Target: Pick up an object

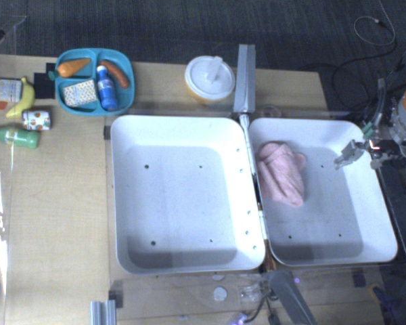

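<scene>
A crumpled pink cloth [282, 172] is lying in the right-hand shallow white bin [365, 246], bunched against that bin's nine o'clock wall, just beside the divider with the left-hand shallow white bin [179, 249]. It is the one loose thing within reach, so it is likely the pick target. The grey two-finger gripper [355, 151] is hanging over the right bin's three o'clock rim, well apart from the cloth, probably because the arm is reaching in from that side. Whether the jaws are spread or pressed together cannot be told; nothing is showing between them. Off at the wooden table's [54, 215] ten o'clock corner, a blue sectioned tray of toy food [95, 81] is sitting out of the way, as is a white lidded cup [210, 78] at twelve o'clock.
</scene>
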